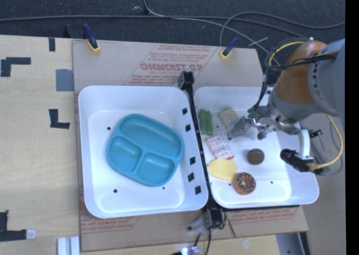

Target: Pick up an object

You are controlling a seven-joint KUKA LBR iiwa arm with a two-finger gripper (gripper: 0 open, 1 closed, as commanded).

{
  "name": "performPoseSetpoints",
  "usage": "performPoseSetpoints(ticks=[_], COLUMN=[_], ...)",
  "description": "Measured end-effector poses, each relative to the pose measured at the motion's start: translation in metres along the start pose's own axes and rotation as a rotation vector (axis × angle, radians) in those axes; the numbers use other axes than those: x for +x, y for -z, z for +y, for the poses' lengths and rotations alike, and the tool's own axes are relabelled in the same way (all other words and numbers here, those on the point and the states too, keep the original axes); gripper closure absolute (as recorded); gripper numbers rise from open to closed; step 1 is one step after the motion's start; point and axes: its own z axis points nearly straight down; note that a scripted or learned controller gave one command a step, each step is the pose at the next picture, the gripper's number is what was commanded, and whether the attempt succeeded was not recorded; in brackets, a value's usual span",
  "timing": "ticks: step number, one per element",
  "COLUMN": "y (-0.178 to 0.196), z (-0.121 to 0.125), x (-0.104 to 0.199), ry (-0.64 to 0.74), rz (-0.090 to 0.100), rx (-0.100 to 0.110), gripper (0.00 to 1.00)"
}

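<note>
Leftmost, left bin [85, 153], white and shallow, with a blue divided plate [145, 149] lying flat at its middle. Next, right bin [305, 193], touching the left one along a shared edge and holding the loose items: a green piece [205, 121] at the far left, a grey speckled piece [227, 116] just beside it, a red-and-white packet [219, 147] nearer, a yellow piece [222, 168] and a doughnut [244, 182] at the near side, a brown round thing [256, 156] between them and the arm. Then gripper [240, 129], low over the far middle of the right bin, near the speckled piece and the packet; open or closed, not to be told from this angle; nothing seen held. Step judged in hand: approach to a pick, not yet made. Next move likely to call for settling on one item, centring over it, and closing squarely.
</note>
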Motion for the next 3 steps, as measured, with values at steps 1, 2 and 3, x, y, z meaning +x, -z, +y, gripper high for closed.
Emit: performPoseSetpoints(ticks=[1,2,3], y=[0.013,0.057,0.119], z=[0.001,0.006,0.008], x=[0.0,0.005,0.001], ry=[0.001,0.0,0.0], rz=[-0.001,-0.001,-0.003], rx=[-0.004,-0.01,-0.012], gripper=[1.0,1.0,1.0])
